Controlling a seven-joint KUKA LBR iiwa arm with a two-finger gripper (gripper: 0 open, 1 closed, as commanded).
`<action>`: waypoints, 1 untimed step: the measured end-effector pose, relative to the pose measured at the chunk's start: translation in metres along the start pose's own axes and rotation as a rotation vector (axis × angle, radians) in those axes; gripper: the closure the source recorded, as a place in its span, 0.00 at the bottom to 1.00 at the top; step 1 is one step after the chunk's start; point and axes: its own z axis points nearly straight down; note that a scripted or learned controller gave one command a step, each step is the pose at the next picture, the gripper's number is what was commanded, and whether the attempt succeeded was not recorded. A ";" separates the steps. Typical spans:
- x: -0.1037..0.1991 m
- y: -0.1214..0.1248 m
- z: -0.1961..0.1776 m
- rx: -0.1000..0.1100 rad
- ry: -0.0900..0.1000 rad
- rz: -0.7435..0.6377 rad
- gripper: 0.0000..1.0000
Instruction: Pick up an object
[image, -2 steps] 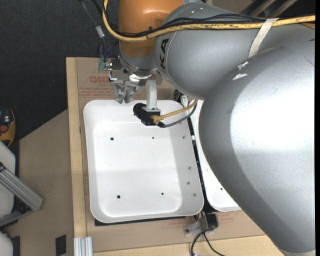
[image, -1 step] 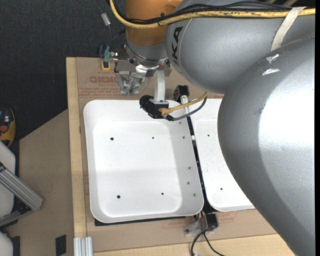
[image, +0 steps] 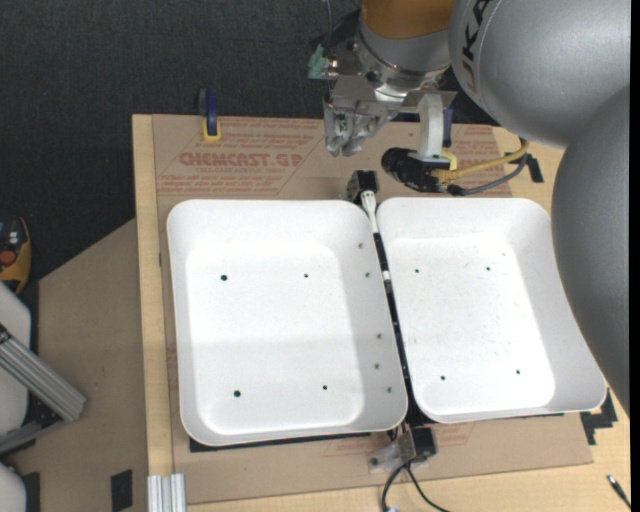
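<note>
Metal two-finger gripper hangs over the brown cardboard sheet at far centre, holding nothing; finger gap can't be judged. Two smooth, rounded-corner white plastic bins sit nearer.

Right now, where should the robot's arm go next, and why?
Probably a short move toward the camera, bringing the gripper over the bin on the view's left. The gripper hangs above the brown board behind both bins, just past that bin's far corner, so it could not reach into either bin from there. The other bin lies nearly as close.
</note>
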 end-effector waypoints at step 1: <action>0.073 -0.006 0.110 0.019 0.003 -0.015 1.00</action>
